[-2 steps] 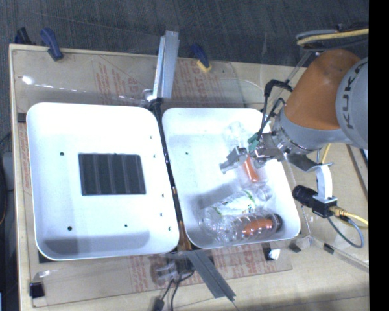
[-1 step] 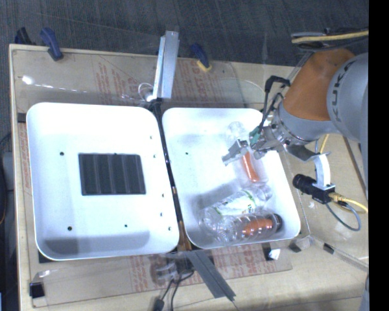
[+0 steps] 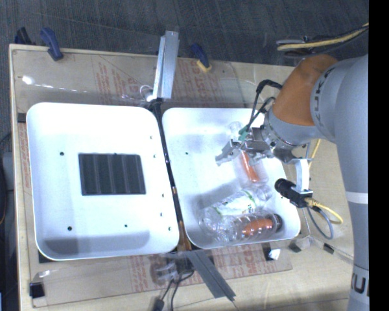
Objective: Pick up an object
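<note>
My gripper [image 3: 242, 149] hangs over the upper middle of the right bin [image 3: 181, 173]. A clear plastic bottle with orange contents [image 3: 247, 168] sits with its top between the fingers and points down toward the bin's front; the gripper is shut on it. A second clear bottle with orange-brown contents [image 3: 256, 225] lies along the front wall of the right bin. Beside it lies crumpled clear plastic with a green label [image 3: 236, 206].
The left bin [image 3: 52, 135] holds a dark ridged rectangular panel [image 3: 112, 173] near its middle. A metal bar [image 3: 166, 63] stands at the back between the two bins. Blue clamps [image 3: 52, 44] grip the bench's far edge.
</note>
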You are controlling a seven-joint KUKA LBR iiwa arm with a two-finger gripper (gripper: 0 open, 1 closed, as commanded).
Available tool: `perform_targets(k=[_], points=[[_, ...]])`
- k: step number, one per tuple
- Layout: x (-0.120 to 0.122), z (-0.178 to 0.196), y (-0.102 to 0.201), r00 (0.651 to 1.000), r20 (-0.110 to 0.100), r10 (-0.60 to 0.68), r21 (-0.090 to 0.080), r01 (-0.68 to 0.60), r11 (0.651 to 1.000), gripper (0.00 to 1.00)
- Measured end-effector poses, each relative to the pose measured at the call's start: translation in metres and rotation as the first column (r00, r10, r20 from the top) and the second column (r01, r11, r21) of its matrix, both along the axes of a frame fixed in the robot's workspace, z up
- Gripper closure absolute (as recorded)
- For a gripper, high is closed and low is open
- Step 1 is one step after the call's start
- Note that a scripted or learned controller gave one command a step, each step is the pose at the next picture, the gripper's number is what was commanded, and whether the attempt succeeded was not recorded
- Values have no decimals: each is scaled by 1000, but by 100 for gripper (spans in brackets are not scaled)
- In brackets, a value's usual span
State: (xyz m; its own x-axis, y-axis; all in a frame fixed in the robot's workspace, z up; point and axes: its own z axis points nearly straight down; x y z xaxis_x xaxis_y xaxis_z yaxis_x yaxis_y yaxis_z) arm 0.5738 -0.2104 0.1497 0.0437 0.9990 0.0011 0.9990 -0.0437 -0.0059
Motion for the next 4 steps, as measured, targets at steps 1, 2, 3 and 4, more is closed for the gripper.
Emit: perform_targets(k=[1,2,3,4], points=[[-10,46,4,987,5,159,-2,-159,987,0],[16,39,2,973,5,230,-2,-230,973,0],[13,56,1,945,6,327,-3,-327,945,0],[-32,105,7,927,4,375,0,-375,927,0]])
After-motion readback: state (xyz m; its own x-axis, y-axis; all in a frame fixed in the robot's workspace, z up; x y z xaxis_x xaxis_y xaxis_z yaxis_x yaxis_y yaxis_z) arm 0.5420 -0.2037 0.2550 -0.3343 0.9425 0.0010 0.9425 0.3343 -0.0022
